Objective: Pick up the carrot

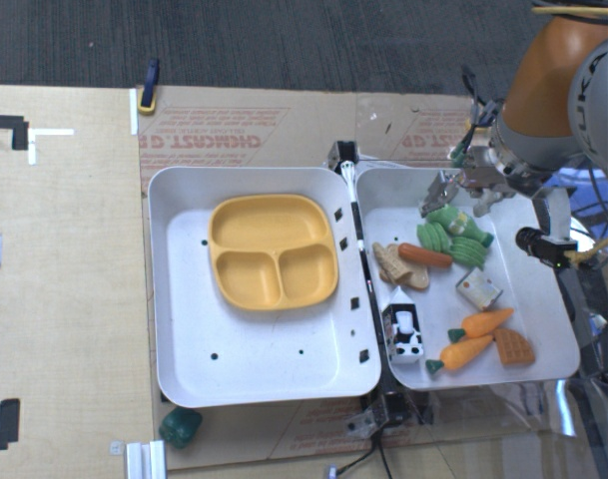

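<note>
Hovering over the right bin [543,362], the pincer [445,190] was blurred, its spread unclear; the carrot [465,350] lay apart.

Bright, even overhead light, soft shadows, mild glare on white bins [174,297]

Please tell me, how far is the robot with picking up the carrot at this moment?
Done: the gripper has reached the right bin, at its far side above the green vegetables. In hand: nothing visible between its fingers. Left: two carrots lie at the bin's near side, one beside the other, both untouched and apart from the gripper. The approach, grasp and lift are not yet done. The yellow plate sits in the left bin.
</note>
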Controlling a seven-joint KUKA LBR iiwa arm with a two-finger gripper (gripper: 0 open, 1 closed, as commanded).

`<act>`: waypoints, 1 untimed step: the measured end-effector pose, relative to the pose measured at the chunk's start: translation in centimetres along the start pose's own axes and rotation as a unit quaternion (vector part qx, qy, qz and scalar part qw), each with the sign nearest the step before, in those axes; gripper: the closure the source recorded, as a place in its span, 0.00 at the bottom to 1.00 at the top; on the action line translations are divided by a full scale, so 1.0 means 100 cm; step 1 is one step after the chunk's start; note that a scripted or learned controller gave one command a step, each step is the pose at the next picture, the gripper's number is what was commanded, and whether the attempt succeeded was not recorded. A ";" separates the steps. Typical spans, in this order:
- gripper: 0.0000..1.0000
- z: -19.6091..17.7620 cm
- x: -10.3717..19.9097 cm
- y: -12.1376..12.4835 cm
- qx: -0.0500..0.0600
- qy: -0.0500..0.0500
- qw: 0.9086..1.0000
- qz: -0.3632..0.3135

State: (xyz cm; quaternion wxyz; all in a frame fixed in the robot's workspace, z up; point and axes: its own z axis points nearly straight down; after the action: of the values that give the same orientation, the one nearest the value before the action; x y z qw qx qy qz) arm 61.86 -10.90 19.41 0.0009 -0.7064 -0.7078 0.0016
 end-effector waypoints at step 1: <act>0.00 0.056 0.000 -0.084 0.001 0.000 0.998 0.060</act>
State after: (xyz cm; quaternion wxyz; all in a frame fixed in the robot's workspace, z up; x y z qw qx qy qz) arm 53.46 -10.94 13.84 0.0012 -0.7477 -0.6640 0.0019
